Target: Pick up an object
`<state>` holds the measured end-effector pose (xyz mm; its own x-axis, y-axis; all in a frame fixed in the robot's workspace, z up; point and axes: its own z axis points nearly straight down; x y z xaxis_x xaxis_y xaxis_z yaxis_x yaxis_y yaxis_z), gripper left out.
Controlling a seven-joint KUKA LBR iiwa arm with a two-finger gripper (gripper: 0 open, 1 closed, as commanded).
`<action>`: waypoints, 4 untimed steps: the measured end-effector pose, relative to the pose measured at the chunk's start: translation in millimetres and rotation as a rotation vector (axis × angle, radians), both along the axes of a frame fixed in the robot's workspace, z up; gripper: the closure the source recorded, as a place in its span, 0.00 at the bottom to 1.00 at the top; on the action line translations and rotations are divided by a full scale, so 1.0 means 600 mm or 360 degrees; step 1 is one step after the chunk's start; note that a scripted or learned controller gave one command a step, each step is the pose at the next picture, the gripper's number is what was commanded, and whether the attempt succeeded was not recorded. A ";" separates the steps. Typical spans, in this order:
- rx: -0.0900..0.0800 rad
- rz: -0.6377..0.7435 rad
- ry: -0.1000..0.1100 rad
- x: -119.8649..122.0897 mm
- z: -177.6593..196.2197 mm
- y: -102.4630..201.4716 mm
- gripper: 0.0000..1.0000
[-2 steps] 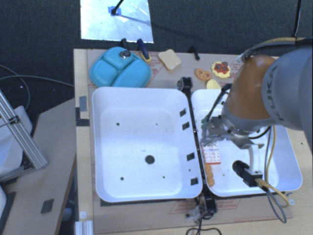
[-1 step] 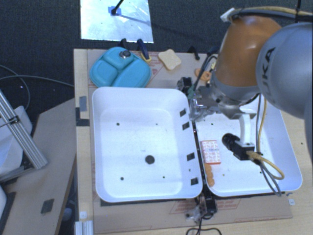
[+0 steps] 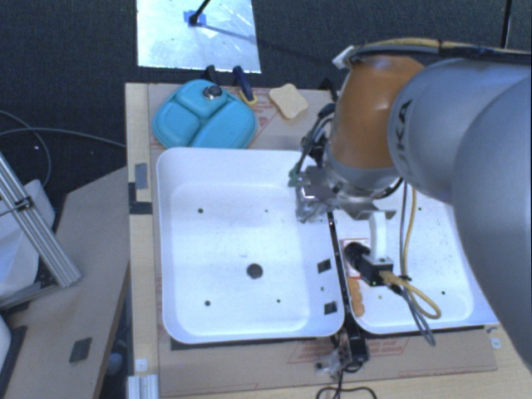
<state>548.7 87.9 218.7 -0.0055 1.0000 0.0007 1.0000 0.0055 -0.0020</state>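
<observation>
**Q:** Is any writing legible?

**A:** Only on the arm. Part of a dark maker's mark runs down the grey casing just right of the orange band. The letters "KU" can be made out, and the rest curves out of sight.

**Q:** Where is the tool, and in what state?

**A:** The tool hangs over the right-hand wall of the left bin, beside the seam with the right bin. Whether it is spread or pressed together cannot be told, and nothing is seen in its grip.

**Q:** And the thing to be picked?

**A:** A small dark round object lies on the left bin's floor, toward the near edge of the table and well apart from the tool.

**Q:** What else does the table carry?

**A:** At the far edge lie a blue sectioned dish and a tan sponge-like piece.

**Q:** What of the surface and the room?

**A:** The table is pale wood. It stands on dark carpet, where a reflective sheet lies beyond the far edge. An aluminium rail slants at the left.
</observation>
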 end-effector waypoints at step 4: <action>0.0001 -0.0008 -0.0023 -0.037 -0.222 0.105 1.00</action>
